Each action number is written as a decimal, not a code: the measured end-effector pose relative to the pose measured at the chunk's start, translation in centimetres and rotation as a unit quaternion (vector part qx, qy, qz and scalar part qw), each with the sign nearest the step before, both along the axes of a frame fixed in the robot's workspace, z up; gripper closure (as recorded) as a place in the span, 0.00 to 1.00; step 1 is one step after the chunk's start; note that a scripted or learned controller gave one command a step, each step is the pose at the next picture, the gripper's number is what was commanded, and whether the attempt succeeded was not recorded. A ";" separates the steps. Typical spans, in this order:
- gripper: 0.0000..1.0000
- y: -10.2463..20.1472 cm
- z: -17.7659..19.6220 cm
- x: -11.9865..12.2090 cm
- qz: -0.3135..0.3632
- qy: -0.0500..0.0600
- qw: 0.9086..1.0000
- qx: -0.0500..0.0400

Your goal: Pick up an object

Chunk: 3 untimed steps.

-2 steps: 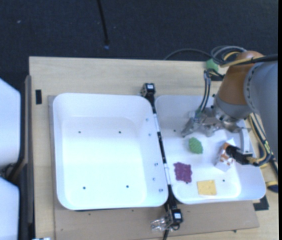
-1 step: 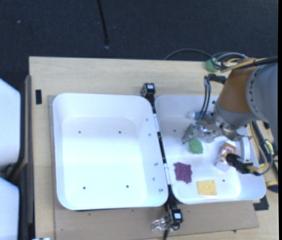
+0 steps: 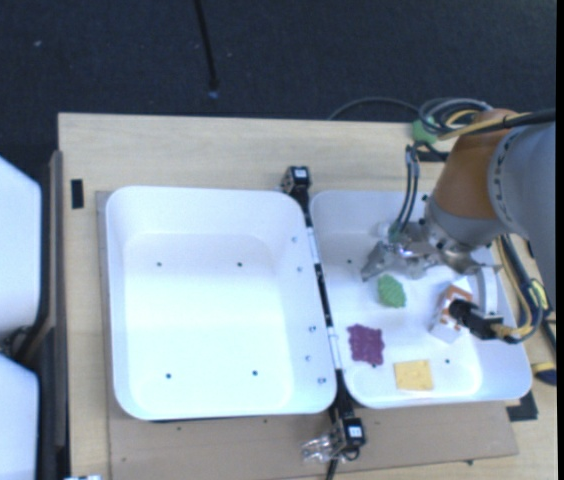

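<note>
Green object (image 3: 391, 291) in right bin (image 3: 482, 383), just below pincer (image 3: 390, 261); pincer state unclear.

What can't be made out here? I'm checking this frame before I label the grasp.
- Pincer: blurred and small in the camera view; open or shut can't be told.
- Green object: lies just below the pincer; contact can't be judged, shape too blurred to name.
- Purple object and yellow square: too blurred to identify.
- Right bin: far part hidden by the arm.
</note>
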<state>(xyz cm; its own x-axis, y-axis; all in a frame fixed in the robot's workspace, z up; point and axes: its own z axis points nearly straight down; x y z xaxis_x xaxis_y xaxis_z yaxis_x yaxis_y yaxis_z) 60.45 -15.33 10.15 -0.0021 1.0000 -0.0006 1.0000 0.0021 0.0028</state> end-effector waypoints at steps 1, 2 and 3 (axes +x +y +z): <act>0.00 0.2 0.0 -2.4 -0.001 0.002 1.000 0.000; 0.00 -1.3 0.0 -1.7 -0.002 0.000 1.000 0.000; 0.00 0.8 0.0 0.3 0.001 0.000 1.000 0.000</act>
<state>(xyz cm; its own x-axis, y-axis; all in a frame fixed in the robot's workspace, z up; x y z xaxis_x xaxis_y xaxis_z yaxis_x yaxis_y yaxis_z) 60.77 -14.53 10.15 -0.0045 1.0000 -0.0003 1.0000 0.0045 0.0036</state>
